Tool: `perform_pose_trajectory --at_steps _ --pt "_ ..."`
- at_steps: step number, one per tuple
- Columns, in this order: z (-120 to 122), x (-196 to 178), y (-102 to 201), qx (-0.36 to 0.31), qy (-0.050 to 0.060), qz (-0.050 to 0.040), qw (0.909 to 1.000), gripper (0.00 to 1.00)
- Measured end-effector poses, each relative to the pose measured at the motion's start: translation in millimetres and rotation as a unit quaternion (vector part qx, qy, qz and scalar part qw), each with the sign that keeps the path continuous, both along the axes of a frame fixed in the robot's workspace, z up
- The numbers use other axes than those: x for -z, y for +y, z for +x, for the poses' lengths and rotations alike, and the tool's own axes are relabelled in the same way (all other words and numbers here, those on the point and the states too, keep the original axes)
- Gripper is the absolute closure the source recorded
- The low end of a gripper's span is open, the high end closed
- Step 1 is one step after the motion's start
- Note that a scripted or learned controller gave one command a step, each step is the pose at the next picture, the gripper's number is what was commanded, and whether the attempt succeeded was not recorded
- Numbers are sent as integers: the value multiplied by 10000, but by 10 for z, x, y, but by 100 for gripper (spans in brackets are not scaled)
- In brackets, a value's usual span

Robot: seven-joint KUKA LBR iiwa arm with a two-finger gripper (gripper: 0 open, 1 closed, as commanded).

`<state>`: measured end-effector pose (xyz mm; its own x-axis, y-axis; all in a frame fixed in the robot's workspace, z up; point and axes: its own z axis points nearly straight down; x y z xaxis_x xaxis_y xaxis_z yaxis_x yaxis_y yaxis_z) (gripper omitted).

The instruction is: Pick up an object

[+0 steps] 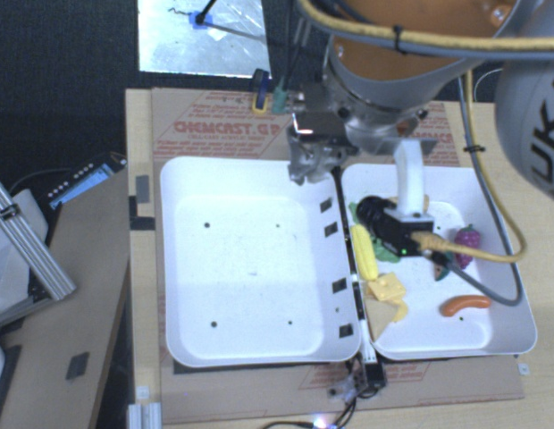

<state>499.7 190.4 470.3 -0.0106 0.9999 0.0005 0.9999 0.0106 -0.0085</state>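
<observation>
- Left bin (232,266): lies below and to the left of the gripper.
- Gripper (306,161): above the far end of the divider between the bins; how far open it is cannot be told.
- Corn cob (362,250): yellow, in the right bin (420,333), below and slightly right of the gripper, along the divider.
- Yellow wedge (390,291): just beyond the cob's near end.
- Orange sausage (465,305): well apart, lower right.
- Purple item (470,237): far right; kind unclear.

Smooth white plastic bins (241,239) on matt printed cardboard (214,128); glossy orange sausage-shaped toy (465,305).
</observation>
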Motion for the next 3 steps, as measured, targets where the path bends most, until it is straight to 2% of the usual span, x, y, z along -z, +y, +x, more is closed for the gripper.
perform_pose_trajectory --at_steps 1,2,3 --pt "13 1532 364 18 31 -28 10000 100" --pt "836 1855 434 51 -55 -6 10000 100" --pt "1565 914 433 52 -121 18 9999 100"
